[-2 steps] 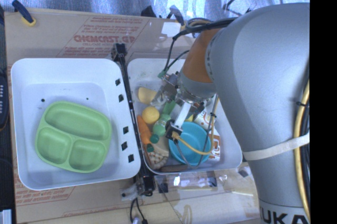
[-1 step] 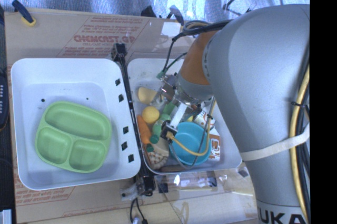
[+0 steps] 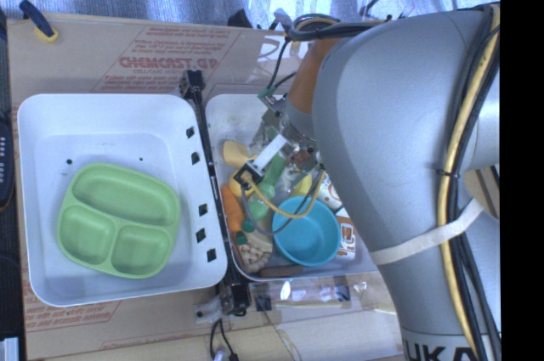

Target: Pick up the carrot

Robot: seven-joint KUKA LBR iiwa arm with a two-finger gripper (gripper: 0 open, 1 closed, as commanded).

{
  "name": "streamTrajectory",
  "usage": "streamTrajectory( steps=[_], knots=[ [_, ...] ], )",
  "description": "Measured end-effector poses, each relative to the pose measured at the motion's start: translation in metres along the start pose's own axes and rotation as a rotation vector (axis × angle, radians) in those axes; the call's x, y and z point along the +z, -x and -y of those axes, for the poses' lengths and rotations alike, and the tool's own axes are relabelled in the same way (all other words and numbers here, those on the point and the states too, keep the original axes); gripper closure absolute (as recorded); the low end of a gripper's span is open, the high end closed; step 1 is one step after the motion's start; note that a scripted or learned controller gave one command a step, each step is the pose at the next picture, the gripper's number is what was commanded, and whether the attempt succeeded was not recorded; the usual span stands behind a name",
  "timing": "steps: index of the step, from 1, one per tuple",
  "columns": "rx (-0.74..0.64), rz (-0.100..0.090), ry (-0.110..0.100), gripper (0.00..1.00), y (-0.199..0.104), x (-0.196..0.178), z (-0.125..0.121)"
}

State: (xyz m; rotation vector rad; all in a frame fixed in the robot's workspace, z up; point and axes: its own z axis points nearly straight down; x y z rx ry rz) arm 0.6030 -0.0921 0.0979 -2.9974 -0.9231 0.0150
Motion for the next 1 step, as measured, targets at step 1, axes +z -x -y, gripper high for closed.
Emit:
streamTrajectory(
  steps=[1],
  knots=[
    [-0.172, -0.007, 0.004, 0.0, -0.0498, -0.098, 0.0035]
  ],
)
